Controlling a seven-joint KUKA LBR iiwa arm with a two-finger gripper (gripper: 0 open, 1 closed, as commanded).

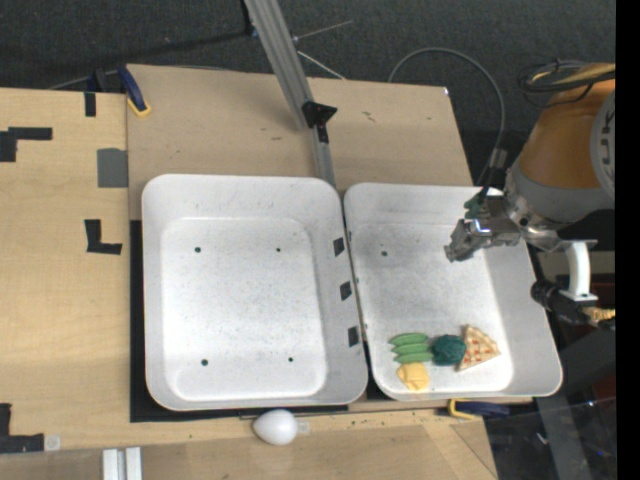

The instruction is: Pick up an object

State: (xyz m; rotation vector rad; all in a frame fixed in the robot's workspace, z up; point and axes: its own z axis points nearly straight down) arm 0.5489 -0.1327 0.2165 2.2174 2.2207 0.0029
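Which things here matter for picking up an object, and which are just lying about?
For the job:
- two-finger gripper
- right white bin
- green ridged pod-shaped toy
- dark green round toy
- yellow toy
- pizza-slice toy

Lying about:
- left white bin
- white egg-shaped object
- grey metal pole

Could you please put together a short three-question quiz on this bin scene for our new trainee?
1. True or false: the toys lie in the left bin.
2. Which lies outside both bins, on the bench's near edge? A) the pizza slice toy B) the white egg C) the dark green toy
3. Fill in: the gripper hangs over the far part of the ___ bin, apart from the toy cluster, which also includes a green pea pod and a yellow toy.

Key: 1 false; 2 B; 3 right.
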